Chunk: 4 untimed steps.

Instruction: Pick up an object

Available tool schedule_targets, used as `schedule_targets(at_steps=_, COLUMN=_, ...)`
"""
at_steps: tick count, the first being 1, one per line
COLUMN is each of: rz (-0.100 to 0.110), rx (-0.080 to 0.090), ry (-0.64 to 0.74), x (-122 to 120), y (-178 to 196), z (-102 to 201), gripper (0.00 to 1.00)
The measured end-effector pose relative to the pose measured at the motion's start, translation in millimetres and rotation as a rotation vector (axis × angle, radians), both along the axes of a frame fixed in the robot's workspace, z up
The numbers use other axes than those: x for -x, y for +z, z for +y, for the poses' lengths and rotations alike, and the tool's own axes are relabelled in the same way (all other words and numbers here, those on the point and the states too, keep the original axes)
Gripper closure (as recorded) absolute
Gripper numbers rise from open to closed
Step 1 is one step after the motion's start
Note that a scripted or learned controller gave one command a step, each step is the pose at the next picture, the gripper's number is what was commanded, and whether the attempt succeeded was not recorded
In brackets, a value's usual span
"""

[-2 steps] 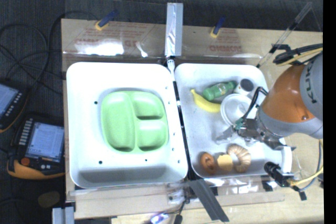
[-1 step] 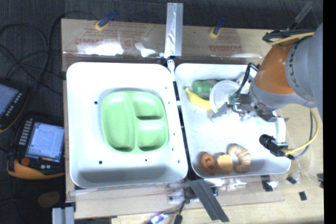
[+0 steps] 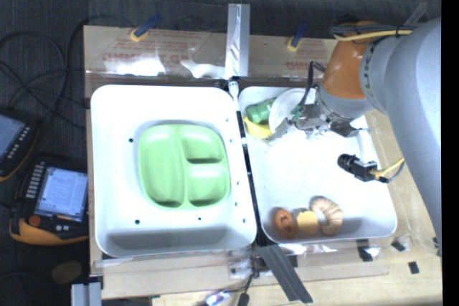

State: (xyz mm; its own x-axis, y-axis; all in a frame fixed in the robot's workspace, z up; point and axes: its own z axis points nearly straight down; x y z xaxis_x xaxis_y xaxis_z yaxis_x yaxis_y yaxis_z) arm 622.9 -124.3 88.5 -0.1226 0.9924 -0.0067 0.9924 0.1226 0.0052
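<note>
- Camera view: the gripper (image 3: 295, 121) sits low in the far left part of the right bin (image 3: 315, 175), coming in from the right.
- Can't tell from this angle whether its grip is spread or closed.
- Just left of it, in the far left corner, there's a green item (image 3: 258, 112) on a yellow item (image 3: 256, 130), with a white round thing (image 3: 285, 103) beside them.
- Three brownish toy pastries (image 3: 308, 220) line the near wall, well apart from the gripper.
- The left bin (image 3: 107, 107) holds a green divided tray (image 3: 183, 165).
</note>
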Motion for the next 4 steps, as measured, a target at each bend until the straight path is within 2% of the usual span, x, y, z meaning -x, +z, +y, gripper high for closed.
schedule_targets(at_steps=1, rz=0.017, rx=-0.005, ry=0.062, x=-40.3, y=-1.7, z=-5.7, gripper=0.0)
schedule_targets(at_steps=2, rz=0.008, rx=-0.003, ry=0.196, x=38.4, y=64.7, z=-29.6, gripper=0.0)
schedule_targets(at_steps=3, rz=-0.015, rx=0.005, ry=0.247, x=2.5, y=30.0, z=-33.0, gripper=0.0)
schedule_targets(at_steps=4, rz=-0.016, rx=0.006, ry=0.247, x=2.2, y=30.0, z=-32.9, gripper=0.0)
